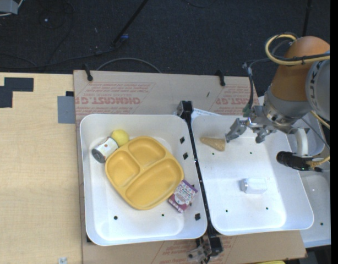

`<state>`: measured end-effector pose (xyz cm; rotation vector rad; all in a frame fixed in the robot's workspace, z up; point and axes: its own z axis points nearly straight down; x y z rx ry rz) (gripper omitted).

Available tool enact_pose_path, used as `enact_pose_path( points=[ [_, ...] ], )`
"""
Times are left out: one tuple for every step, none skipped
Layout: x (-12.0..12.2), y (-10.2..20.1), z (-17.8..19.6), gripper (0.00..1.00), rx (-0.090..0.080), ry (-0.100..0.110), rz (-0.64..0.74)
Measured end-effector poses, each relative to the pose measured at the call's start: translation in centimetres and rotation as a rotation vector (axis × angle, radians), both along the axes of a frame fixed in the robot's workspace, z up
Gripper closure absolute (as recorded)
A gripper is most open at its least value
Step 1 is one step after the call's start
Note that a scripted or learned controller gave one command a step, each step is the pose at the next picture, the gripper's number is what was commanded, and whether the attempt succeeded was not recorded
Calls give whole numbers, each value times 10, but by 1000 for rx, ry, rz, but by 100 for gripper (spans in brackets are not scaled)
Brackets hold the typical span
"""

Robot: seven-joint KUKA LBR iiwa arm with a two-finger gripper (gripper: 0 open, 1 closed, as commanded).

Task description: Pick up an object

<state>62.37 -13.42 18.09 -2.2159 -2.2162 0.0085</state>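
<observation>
You have two shallow white bins, smooth plastic with rounded corners, sitting side by side on a sheet of printed cardboard. In the left bin [97, 224] lies a yellow divided plate [143, 172], glossy, with three compartments, turned at a slant. Touching its upper left rim is a small cylinder [104, 148] with a white body and a dark end, lying on its side, and just behind that a small yellow rounded thing [120, 137]. At the plate's lower right edge rests a small pink-and-white printed packet [183, 196], crinkled.

In the right bin [290, 216] you will find a tan wedge-shaped piece [213, 143] near the upper left, lying flat, and a small clear or whitish object [252, 185] near the middle (too pale against the bin floor to say what it is).

The gripper [247, 131] hangs over the right bin's upper part, its two fingers spread apart, with nothing between them; the left fingertip sits just beside the tan wedge, and whether it touches you cannot tell. Above it the orange band and grey arm run off the right edge.

The bench to the left is pale wood with dark grey patches; behind it a dark carpeted floor carries loose cables.
</observation>
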Motion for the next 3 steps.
enact_pose_path(
  points=[
    [7, 2, -46, 0, -1, -3, 3],
    [6, 3, -96, 0, -1, -3, 0],
    [7, 3, -84, 100, -1, -5, -1]
  ],
)
